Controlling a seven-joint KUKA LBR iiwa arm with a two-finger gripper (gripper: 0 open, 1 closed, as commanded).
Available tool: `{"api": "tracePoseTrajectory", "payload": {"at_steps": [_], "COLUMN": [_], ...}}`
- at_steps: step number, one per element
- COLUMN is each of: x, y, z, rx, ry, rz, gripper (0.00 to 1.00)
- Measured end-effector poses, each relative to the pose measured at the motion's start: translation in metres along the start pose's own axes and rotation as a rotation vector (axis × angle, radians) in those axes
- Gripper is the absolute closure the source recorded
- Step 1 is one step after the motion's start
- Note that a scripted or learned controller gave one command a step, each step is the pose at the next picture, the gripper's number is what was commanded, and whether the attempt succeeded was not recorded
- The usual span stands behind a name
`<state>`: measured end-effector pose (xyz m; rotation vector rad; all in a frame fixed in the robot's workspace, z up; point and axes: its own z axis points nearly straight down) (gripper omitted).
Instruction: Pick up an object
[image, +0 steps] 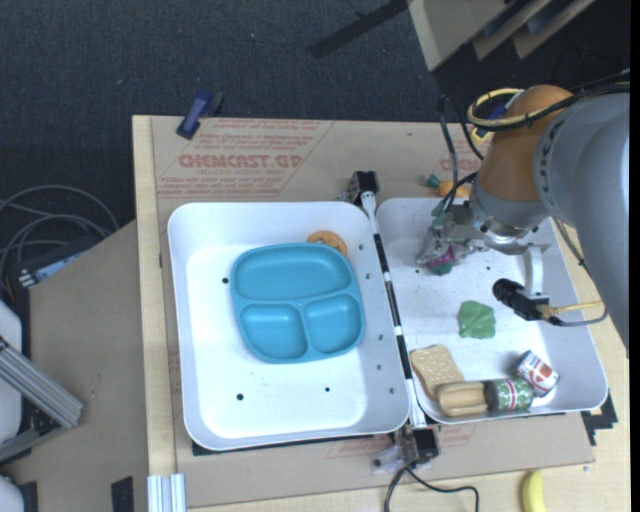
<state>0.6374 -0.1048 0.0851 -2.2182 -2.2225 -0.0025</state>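
My gripper (441, 248) hangs low over the back left part of the right bin (560, 262), under the orange wrist band. A small purple and green thing (440, 264) lies right at its tip; whether it is held is unclear. Further forward in the same bin lie a green crumpled piece (477, 320), a slice of bread (432, 364), a tan roll (460, 399), a green can (509, 394) on its side and a red and white can (538, 371).
The left bin (200, 300) holds a blue divided tray (298, 301) and a small brown round thing (327, 240) behind it. A blue object (199, 114) lies on the bench at the back left. A yellow item (533, 492) sits by the front edge.
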Motion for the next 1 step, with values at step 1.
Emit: {"api": "tracePoseTrajectory", "payload": {"at_steps": [1], "x": [0.0869], "y": [-0.0059], "z": [-0.1122], "rx": [-0.004], "ry": [-0.001], "rz": [0.0], "gripper": [1.0]}}
